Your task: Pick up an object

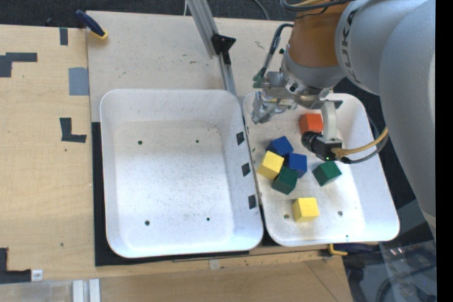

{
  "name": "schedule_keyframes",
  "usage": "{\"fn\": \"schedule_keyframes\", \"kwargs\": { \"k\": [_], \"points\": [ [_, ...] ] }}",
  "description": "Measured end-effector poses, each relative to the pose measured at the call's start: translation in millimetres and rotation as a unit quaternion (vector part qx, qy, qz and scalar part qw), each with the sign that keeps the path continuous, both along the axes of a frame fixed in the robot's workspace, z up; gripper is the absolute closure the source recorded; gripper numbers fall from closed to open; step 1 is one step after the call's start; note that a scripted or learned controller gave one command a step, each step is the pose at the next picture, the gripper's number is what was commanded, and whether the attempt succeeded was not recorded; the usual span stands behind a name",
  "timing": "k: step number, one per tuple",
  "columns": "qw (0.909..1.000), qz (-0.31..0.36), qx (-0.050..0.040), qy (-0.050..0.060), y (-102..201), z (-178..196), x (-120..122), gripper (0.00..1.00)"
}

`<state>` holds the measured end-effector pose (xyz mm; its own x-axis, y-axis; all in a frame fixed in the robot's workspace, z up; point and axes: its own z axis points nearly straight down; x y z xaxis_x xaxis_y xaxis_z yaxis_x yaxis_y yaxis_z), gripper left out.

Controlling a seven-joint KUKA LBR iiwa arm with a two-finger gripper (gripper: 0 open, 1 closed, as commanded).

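You are looking at the approach step: the arm has its wrist over the far left corner of the right bin, and the pincer hangs there above the bin floor, just beyond the blocks. Nothing sits between its fingers that you can make out; how wide they stand you cannot tell, since the metal tip is small and seen from above at a slant.

The candidates all lie in the right bin. An orange block is nearest the wrist, just beside a black fitting on the arm. Below it a tight cluster: two blue blocks, a yellow block and a dark green block, touching or nearly so. A second green block sits a little apart to the right, and a second yellow block lies alone toward the near edge. The left bin holds no blocks.

The next move probably calls for a shift toward the near side, then a descent over one block. The lone yellow one looks the easier target, as the cluster leaves little room for fingers.

As for writing, part of the maker's lettering shows on the grey arm casing, too cropped to read with confidence. The bench carries grey tape marks, no text.
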<state>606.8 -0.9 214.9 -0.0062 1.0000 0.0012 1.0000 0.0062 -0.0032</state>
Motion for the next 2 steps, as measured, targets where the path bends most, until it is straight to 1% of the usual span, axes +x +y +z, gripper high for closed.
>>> {"fn": "schedule_keyframes", "kwargs": {
  "k": [1,2],
  "points": [
    [1.0,0.001,0.0004,-0.001,55.2,8.9,-7.8,1.0],
    [1.0,0.0,0.0002,0.0,95.2,12.4,-29.9,1.0]
  ]
}}
